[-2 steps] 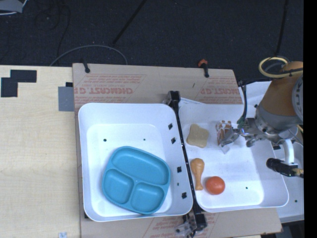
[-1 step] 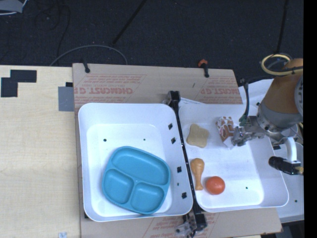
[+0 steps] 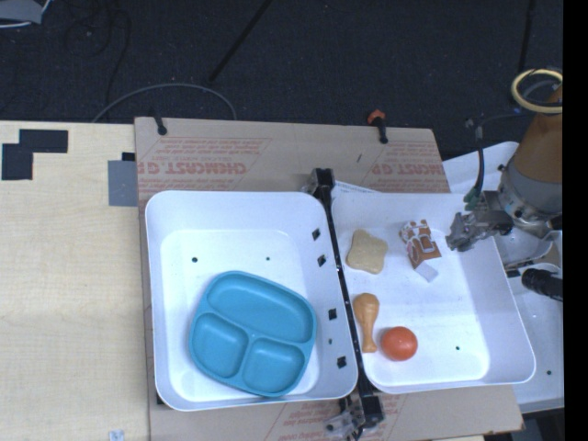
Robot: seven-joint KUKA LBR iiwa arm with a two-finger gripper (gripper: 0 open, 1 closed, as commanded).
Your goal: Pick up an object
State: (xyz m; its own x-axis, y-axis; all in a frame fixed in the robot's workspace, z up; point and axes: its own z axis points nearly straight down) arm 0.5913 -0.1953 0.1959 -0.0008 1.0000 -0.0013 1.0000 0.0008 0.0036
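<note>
Nearest the camera, at the lower edge of the right-hand shallow white plastic bin [image 3: 514, 333], lie a round red toy tomato [image 3: 399, 343] and, just beside it on the left, a tan drumstick-shaped toy [image 3: 367, 320] lying lengthwise close to the black divider between the bins. Farther back in the same bin rest a flat beige cracker-like piece [image 3: 367, 252] and a small brown-and-white boxy item [image 3: 422, 242], well apart from each other. The left-hand white bin [image 3: 175, 223] holds a blue plastic plate with three compartments [image 3: 252, 332]. The two-finger gripper [image 3: 467, 230] sits at the right bin's far right rim, near the boxy item but not touching it; from this angle I cannot tell how it is set, and nothing shows within it. Any of the four small pieces would serve for the pick. The tomato looks light, smooth and likely to roll, so a grasp across its widest part seems best; the drumstick looks stiff and would probably take a pinch across its narrow shaft; the cracker lies flat and offers little edge. The boxy item's markings are too small to read, and the arm's upper part is cut off at the frame's right.
</note>
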